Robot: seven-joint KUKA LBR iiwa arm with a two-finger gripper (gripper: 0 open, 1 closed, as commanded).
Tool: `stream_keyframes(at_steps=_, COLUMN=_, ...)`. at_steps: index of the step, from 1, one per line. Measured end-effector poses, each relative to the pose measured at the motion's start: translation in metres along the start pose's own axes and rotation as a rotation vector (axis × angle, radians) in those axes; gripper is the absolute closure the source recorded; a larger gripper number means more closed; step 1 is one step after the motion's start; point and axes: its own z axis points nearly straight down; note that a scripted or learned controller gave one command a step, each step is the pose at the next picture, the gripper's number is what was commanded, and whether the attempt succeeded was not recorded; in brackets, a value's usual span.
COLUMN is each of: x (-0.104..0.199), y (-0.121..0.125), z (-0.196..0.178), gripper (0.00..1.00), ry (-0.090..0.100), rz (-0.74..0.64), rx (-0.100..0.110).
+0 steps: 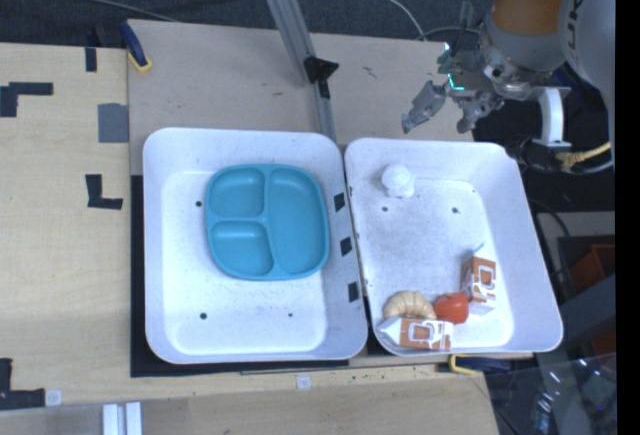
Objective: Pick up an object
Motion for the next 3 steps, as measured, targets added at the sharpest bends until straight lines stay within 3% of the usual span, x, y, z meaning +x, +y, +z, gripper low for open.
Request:
stream_keyframes(at_steps=1, x=-0.002, y=0.001, z=0.044, gripper=0.0, ry=-0.001, rz=0.001, rx=0.004)
stream_keyframes(at_steps=3, x=0.001, y=-0.006, z=0.173, gripper=0.0, ry=-0.001, rz=0.001, rx=0.007)
